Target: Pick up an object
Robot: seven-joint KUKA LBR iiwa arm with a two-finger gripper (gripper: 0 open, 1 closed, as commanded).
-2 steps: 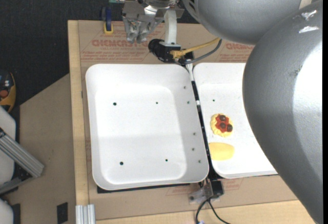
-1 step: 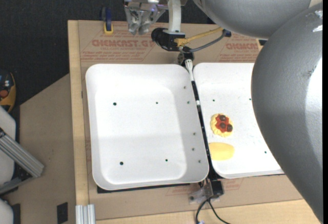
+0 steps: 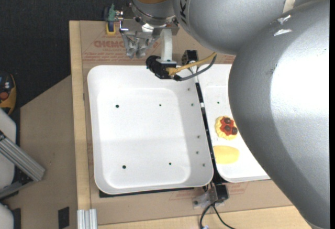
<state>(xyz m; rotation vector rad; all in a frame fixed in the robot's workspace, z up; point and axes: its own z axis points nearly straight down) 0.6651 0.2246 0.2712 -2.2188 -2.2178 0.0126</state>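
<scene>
My gripper (image 3: 137, 48) hangs above the far edge of the left bin (image 3: 104, 118), over the cardboard base just behind the bin's rim. Nothing shows between its fingers. In the right bin (image 3: 241, 174) lie a small yellow round thing with red and dark spots on it (image 3: 226, 127) and, just in front of it, a plain yellow oval thing (image 3: 226, 154). Both sit near that bin's left wall, well to the right of and nearer than the gripper. The grey arm covers most of the right bin.
The two bins meet along a dark seam (image 3: 203, 112). They rest on a cardboard base (image 3: 78, 91) with red print at its far edge. A metal rail (image 3: 21, 157) lies at the left, off the bench.
</scene>
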